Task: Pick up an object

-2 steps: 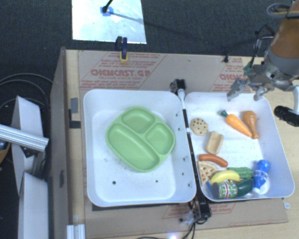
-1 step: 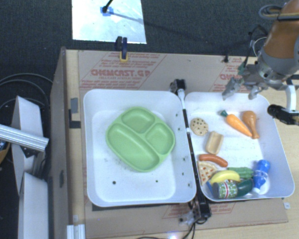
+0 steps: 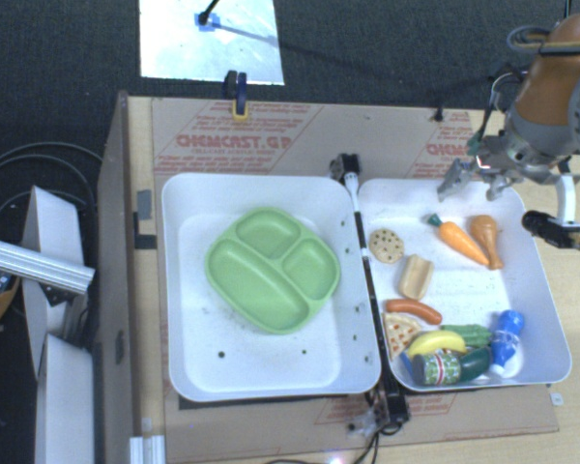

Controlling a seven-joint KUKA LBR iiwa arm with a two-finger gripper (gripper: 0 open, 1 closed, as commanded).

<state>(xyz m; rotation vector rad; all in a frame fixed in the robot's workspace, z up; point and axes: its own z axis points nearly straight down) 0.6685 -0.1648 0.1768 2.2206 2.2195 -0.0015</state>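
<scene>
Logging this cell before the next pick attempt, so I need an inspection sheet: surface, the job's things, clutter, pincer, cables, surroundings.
Surface: cardboard-lined bench bearing a left bin and a right bin, side by side.
Job's things: in the right bin, carrot, cookie, sausage, banana, blue bottle and other toy food, crowded at the near end.
Clutter: green divided plate in the left bin.
Pincer: pincer over the right bin's far edge, open, nothing between its fingers.
Cables: black cable loops on the floor at left.
Surroundings: dark carpet; pale sheet beyond the bench.
</scene>
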